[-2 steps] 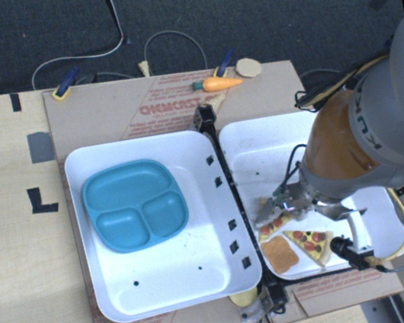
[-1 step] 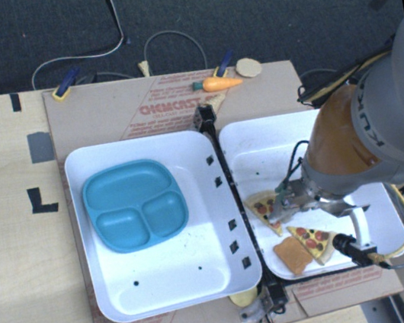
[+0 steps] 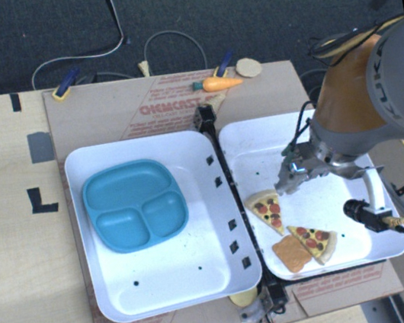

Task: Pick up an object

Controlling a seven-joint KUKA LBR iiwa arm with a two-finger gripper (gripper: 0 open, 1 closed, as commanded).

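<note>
Nearest you, the grey arm [image 3: 377, 99] with its orange band hangs over the right bin [image 3: 259, 135], its metal hand [image 3: 289, 179] low inside; you cannot tell whether it is apart or together. Just beside it lies a toy pizza slice [image 3: 266, 210], then another pizza wedge [image 3: 313, 240] touching a tan toast square [image 3: 291, 253]. The left bin [image 3: 105, 290] bears a smooth teal divided plate [image 3: 134, 204]. Red "CHEMCAST" print marks the cardboard [image 3: 160, 98] on the worktop.

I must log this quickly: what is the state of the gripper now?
Gripper: over the right bin, above a pizza slice; open or closed cannot be told.
</note>
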